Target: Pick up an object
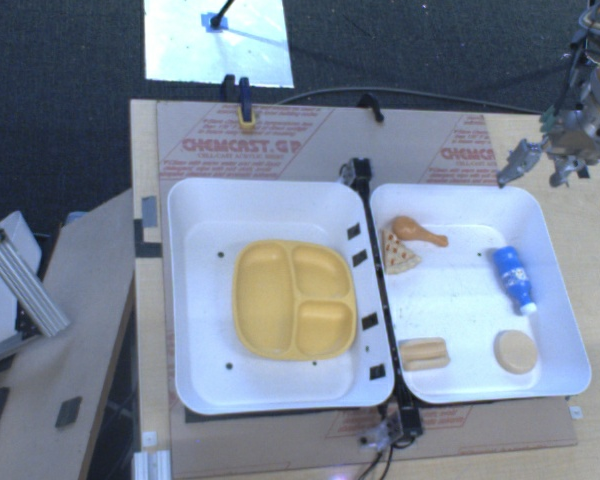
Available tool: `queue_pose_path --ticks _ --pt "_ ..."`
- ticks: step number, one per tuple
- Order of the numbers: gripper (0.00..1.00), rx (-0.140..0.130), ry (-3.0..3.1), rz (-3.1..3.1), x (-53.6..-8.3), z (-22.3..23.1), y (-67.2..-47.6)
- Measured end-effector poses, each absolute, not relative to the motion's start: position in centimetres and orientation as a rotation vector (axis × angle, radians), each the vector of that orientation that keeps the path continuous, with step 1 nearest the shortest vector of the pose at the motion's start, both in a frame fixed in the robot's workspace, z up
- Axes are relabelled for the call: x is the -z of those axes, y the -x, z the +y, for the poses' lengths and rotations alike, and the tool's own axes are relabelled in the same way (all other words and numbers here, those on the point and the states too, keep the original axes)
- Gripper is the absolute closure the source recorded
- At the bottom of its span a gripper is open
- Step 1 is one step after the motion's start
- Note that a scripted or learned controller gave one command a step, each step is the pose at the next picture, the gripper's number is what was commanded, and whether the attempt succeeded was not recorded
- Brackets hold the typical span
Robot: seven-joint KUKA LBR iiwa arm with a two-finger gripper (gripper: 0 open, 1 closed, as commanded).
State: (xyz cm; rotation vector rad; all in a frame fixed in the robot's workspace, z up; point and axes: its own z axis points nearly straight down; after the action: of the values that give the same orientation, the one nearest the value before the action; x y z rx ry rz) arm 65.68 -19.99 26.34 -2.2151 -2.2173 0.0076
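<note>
Nearest the camera, along the right bin's [555, 258] near wall: a hot-dog bun [423, 353] and a round biscuit [516, 351]. Further back, a blue bottle [513, 279] by the right wall; a drumstick [418, 230] and pizza slice [399, 252] near the divider. In the left bin [195, 268], a yellow tray [294, 299] lying flat. On the worktop [310, 138] behind, a clamp [245, 103].

Gripper [540, 166] high beyond the right bin's far right corner, well apart from every item. Jaws apart, nothing between them.

Step in hand, by judgement: approach, no target committed. Next move calls for travel inward over the bin, then descent onto one item. Bottle nearest and well isolated; likely to roll if nudged sideways, so jaws best set across its narrow width.
</note>
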Motion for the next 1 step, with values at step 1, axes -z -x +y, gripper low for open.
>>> queue_pose_path --ticks 1 --pt "0.0 0.002 2.219 -2.227 -27.06 -19.93 -65.89"
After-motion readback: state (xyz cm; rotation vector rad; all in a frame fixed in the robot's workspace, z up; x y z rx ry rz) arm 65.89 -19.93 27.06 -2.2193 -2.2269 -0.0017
